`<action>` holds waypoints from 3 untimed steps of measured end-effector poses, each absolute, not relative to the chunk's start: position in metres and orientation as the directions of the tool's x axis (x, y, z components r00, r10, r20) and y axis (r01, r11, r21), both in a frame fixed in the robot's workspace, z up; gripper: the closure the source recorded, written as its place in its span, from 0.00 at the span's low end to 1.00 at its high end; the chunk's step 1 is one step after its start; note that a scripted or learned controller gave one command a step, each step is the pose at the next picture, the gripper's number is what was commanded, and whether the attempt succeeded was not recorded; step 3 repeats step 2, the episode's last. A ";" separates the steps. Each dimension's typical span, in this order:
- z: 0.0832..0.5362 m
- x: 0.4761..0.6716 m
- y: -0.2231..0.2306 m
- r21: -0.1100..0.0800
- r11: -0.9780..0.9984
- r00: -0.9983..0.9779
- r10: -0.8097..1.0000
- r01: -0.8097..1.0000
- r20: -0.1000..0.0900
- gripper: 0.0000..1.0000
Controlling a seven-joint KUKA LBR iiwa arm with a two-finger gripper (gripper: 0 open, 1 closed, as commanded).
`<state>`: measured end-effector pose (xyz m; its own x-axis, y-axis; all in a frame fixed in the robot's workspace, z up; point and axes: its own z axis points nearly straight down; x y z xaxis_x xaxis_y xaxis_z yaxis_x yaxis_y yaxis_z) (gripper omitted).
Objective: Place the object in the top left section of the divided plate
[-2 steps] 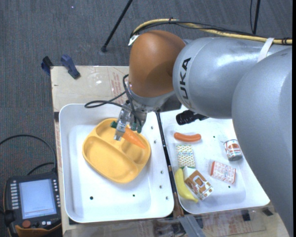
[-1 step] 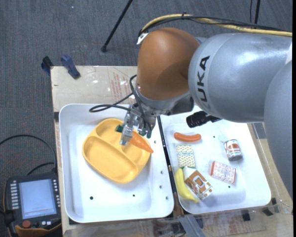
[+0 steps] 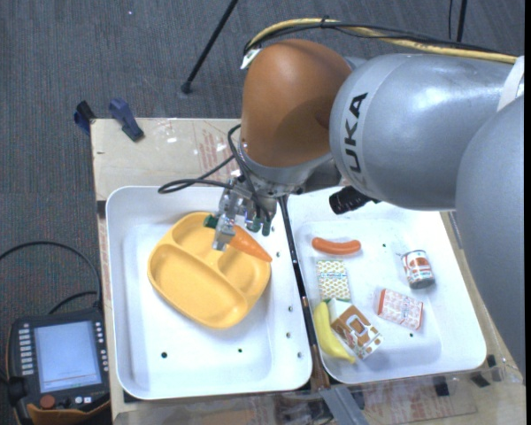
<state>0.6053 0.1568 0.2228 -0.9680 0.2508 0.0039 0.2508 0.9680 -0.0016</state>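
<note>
Over the left bin (image 3: 128,326) the gripper (image 3: 227,230) hangs at the far right edge of the yellow divided plate (image 3: 203,282), and a carrot (image 3: 250,247) sits right beneath it, orange tip pointing right over the plate's rim. From here I cannot tell whether the claw is clenched on the carrot or let go. The right bin (image 3: 451,343) holds a sausage (image 3: 336,246), a banana (image 3: 332,336), a small can (image 3: 418,268) and a few packets.
</note>
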 end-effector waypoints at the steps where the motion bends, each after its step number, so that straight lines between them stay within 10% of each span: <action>1: 0.218 0.631 0.156 -0.001 0.976 -0.976 0.216 0.216 0.003 1.00; 3: 0.222 0.594 0.145 0.000 1.000 -1.000 0.003 0.003 0.004 1.00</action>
